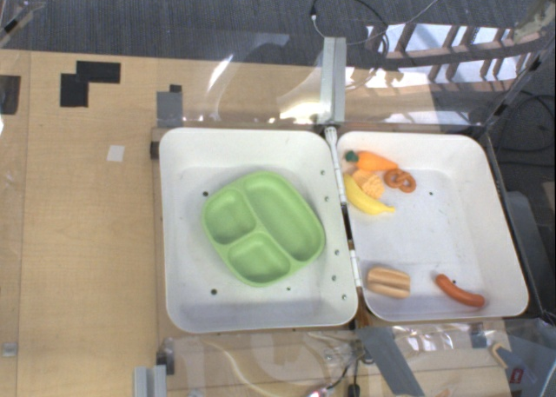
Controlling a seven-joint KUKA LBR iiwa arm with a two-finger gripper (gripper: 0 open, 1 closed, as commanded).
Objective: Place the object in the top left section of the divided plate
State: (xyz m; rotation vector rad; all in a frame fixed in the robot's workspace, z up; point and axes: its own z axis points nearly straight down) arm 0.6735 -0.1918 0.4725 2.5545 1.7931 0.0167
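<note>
A green divided plate [262, 228] lies in the left white bin [187, 300], with three sections, all bare. In the right bin [486, 213] lie toy foods: a carrot [373, 161], a yellow banana [365, 199], a pretzel [400, 181] and an orange piece [373, 183] clustered at the top left, a hot dog bun [387, 281] near the front left and a red sausage [460, 292] near the front.
A metal divider [334, 91] rises between the two bins at the back. Black cables [373, 17] run over the dark floor behind. A wooden bench top [78, 239] extends to the left of the bins.
</note>
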